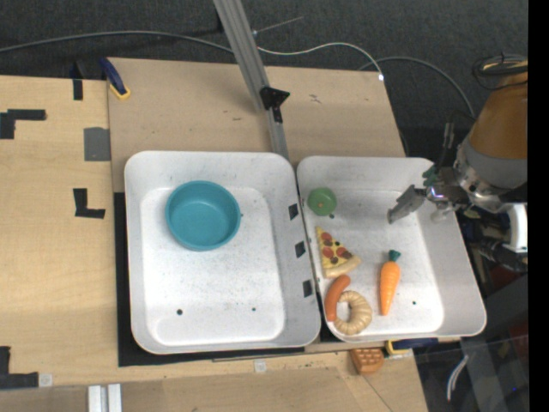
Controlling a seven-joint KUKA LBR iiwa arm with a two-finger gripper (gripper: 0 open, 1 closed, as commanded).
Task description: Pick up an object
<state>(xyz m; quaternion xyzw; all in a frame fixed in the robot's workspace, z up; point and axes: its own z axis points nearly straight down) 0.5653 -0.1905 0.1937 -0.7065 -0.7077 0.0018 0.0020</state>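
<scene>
Camera view puts the end effector point(410, 204) up over the right bin point(446, 316), near its top right corner, and it has nothing in its grasp; whether it is spread or closed I cannot tell from this angle. Closest candidate below it is the toy carrot point(389, 287), lying lengthwise on the bin floor, green tip pointing up toward the arm, well clear of the walls. Looks like a light, hard plastic piece, smooth and probably a bit slippery, so a pinch across the thick orange middle should hold better than the tapering end. Left of it, the pizza slice point(334, 251) lies flat and thin, a tough one to get under. Down at the bottom, the hot dog point(335, 293) and the donut point(353, 311) are touching each other, crowded. Up near the divider sits the small green round piece point(322, 200), standing alone. Over in the left bin point(146, 316), the blue bowl point(202, 215) rests upright.
</scene>
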